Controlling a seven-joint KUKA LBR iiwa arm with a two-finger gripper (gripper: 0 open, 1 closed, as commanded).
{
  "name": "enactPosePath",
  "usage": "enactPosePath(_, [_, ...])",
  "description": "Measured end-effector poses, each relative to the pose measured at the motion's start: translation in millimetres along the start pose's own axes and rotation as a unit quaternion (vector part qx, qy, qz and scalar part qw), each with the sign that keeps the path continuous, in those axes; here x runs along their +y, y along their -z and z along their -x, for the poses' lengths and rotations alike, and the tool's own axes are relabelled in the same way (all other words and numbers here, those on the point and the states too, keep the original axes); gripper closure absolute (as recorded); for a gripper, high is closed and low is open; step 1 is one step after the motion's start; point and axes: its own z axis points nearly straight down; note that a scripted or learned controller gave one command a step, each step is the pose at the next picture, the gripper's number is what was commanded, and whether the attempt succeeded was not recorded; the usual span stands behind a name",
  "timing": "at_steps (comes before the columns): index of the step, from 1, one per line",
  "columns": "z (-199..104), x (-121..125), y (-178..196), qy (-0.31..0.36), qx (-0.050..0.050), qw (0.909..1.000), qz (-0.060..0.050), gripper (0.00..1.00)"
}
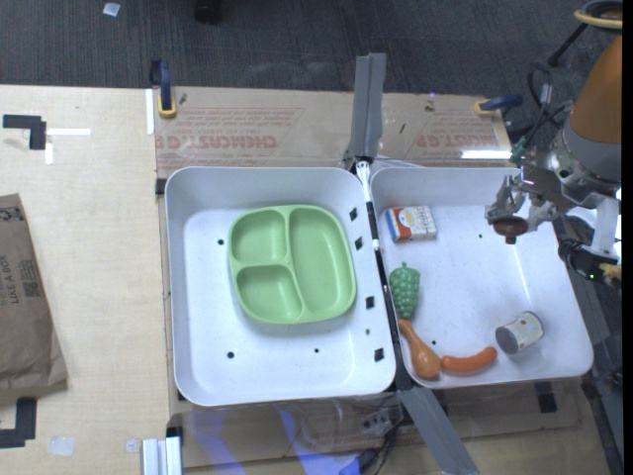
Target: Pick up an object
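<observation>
Two white bins, and the gripper [510,216] hovers over the right bin [465,265].
Its fingers clench a small brown object [510,230] above the far right corner; a grey cup [519,332], sausage [468,362] and green grapes [405,290] lie below.

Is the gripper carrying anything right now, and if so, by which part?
The gripper has a small brown, rounded object at its fingertips, above the right bin. It seems pinched at its top, but the view is too coarse to be sure.
</observation>
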Motion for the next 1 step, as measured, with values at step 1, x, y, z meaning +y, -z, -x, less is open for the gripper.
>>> enactPosePath(1, [-57.3,-18.2,36.1,0.048,0.000,0.9988,0.001,1.00])
